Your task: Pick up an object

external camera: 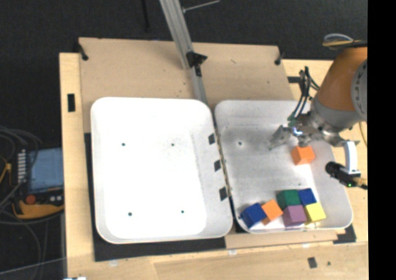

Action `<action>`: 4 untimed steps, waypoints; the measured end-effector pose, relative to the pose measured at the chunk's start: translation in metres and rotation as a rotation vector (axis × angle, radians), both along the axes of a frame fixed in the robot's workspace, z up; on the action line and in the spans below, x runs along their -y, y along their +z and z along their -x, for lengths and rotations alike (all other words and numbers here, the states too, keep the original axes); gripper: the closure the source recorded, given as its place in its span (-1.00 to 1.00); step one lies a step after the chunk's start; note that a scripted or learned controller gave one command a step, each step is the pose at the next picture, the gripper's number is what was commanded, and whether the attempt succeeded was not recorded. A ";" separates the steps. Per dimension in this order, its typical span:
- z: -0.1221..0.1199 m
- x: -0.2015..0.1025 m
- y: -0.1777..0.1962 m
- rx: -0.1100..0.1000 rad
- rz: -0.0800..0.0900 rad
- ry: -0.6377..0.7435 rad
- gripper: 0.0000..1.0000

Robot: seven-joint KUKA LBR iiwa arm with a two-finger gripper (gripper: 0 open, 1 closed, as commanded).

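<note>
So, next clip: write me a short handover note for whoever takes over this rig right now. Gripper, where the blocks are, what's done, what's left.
Gripper: low over the right bin, upper right part. Whether it is open or shut cannot be told from this view; nothing is seen held.
Blocks: a lone orange block lies just below the gripper. Clustered along the bin's front edge: blue block, second orange block, green block, another blue block, purple block, yellow block.
Done: the arm is near the lone orange block.
Left: grasp a block and lift it.
</note>
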State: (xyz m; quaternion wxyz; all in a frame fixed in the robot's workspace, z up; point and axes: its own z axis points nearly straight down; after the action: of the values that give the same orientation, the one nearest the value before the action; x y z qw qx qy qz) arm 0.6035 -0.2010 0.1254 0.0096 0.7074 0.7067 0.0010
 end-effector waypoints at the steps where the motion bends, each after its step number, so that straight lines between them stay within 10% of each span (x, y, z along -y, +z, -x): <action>1: 0.001 -0.002 -0.007 -0.012 -0.011 0.000 -1.00; 2: 0.001 -0.001 0.002 -0.010 -0.012 -0.003 1.00; 4: -0.002 0.007 0.098 -0.008 -0.009 0.002 1.00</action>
State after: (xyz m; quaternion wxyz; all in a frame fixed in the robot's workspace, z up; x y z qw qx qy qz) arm 0.6058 -0.2083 0.2237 0.0036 0.7068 0.7074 0.0016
